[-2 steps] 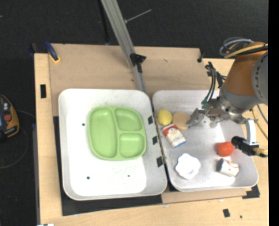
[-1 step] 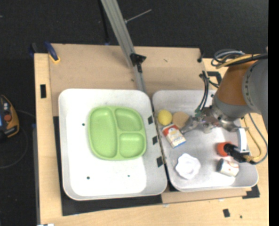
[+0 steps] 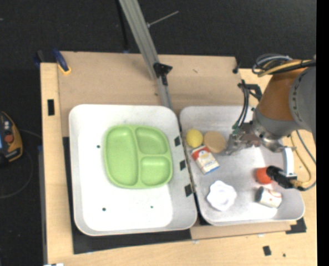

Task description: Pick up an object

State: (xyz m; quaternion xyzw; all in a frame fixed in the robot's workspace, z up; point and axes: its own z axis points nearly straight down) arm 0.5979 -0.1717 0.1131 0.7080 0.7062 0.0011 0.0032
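The right bin (image 3: pixel 247 218) holds several objects. A yellow ball (image 3: pixel 194 138) and a tan round piece (image 3: pixel 214 141) lie side by side at its far left. Just in front of them is a red and white carton (image 3: pixel 205 160). A white crumpled item (image 3: pixel 221 195) sits near the front. A red-orange object (image 3: pixel 263 175) and a small white and red item (image 3: pixel 268 197) lie at the right. My gripper (image 3: pixel 232 144) hangs low over the bin, just right of the tan piece, and nothing can be seen in it.
The left bin (image 3: pixel 86 204) carries a green divided plate (image 3: pixel 137 155). A slanted metal bar (image 3: pixel 142 37) runs from the top down to the gap between the bins. Cables (image 3: pixel 297 170) trail beside the arm at the right bin's edge.
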